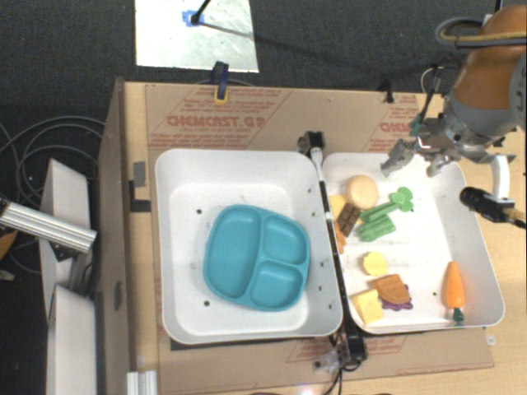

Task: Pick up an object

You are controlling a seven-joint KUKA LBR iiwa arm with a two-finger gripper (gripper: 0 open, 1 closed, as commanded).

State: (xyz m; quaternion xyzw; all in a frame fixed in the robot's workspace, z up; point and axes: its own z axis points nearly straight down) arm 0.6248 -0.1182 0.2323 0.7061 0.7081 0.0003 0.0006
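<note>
My gripper (pixel 414 160) hangs over the far edge of the right bin (pixel 473 245), its two grey fingers spread apart with nothing between them. Below it in that bin lie a round tan bun (pixel 361 191), a green toy vegetable (pixel 387 214), a brown chocolate piece (pixel 348 218), a yellow round piece (pixel 375 263), a brown toast with a purple item (pixel 393 290), a yellow cheese wedge (pixel 368 307) and an orange carrot (pixel 453 284). The bun is nearest the gripper, below and to its left.
The left bin (pixel 185 188) holds a blue divided plate (pixel 256 256). A black clamp (pixel 313 144) sits on the divider between the bins. Cardboard (pixel 247 118) lies under both bins. A black part (pixel 482 202) juts over the right bin's right rim.
</note>
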